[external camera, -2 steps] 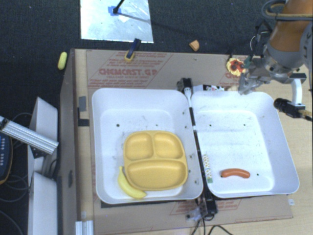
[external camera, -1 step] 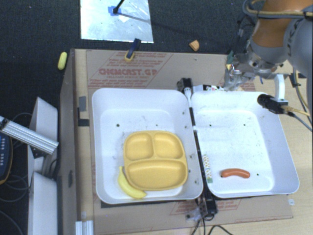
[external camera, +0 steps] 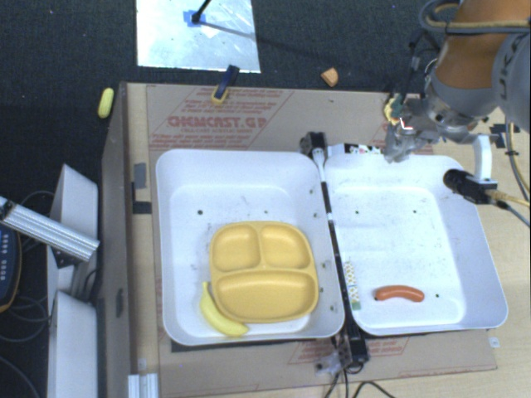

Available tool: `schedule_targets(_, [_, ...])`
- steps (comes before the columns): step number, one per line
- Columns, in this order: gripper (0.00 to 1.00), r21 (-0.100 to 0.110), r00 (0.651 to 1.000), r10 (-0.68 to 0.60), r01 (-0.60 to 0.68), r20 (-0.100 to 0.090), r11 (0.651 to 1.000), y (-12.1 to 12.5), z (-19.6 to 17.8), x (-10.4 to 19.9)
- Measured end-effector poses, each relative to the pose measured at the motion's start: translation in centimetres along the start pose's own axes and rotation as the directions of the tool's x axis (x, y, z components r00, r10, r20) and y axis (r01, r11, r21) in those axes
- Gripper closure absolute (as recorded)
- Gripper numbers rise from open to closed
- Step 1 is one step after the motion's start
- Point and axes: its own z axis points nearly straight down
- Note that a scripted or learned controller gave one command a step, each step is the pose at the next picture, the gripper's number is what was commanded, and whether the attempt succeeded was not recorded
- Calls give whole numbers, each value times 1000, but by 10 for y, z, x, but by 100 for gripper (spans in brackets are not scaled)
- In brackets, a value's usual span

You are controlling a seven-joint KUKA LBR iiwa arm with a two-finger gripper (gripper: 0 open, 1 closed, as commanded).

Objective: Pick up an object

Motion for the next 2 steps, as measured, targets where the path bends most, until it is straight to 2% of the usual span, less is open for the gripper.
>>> schedule_targets(1, [100,3,1000,1,-1,1,1000,-1,53,-12])
schedule_targets(2, [100,1,1000,1,-1,1,1000,-66,41,-16])
